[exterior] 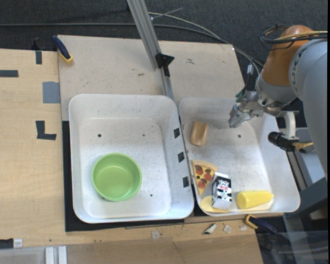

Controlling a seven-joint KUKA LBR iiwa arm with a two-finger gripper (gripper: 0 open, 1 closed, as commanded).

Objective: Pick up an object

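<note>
In the right bin (247, 153) lie a tan bread roll (198, 132), a pizza slice (203, 175), a small black-and-white carton (222, 191) and a yellow block (254, 199). My gripper (236, 118) hangs over the bin's far right part, pointing down-left, with nothing visibly held. It is to the right of the roll and apart from it. A green bowl (117, 176) sits in the left bin (88, 120).
A grey metal pole (148, 34) slants across the bench behind the bins and ends at a black clamp (164, 60). Cables run along the back right. A yellow-and-blue clip (62, 49) lies at the bench's far left corner.
</note>
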